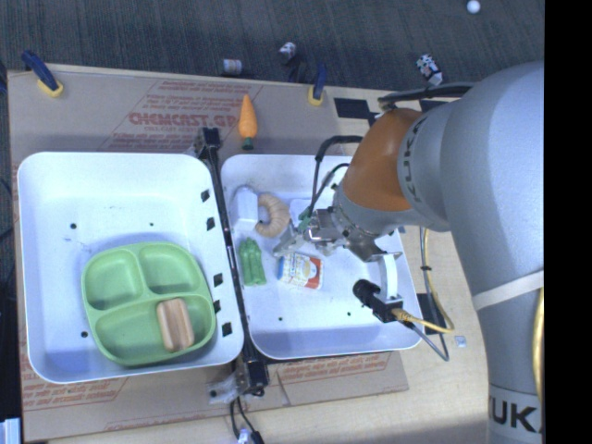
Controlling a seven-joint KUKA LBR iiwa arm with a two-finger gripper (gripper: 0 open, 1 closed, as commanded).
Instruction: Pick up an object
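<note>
The gripper [298, 236] sits low in the right bin [370, 340]; its grip I cannot tell. A croissant [272, 214] lies at its ten o'clock, a packet [302, 270] at six.

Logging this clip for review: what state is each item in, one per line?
Gripper: low in the right bin, nothing visibly held.
Green plate: flat in the left bin.
Hot dog: lying on the plate.
Croissant: loose, right bin.
Green toy: lying flat.
Packet: lying flat.
</note>
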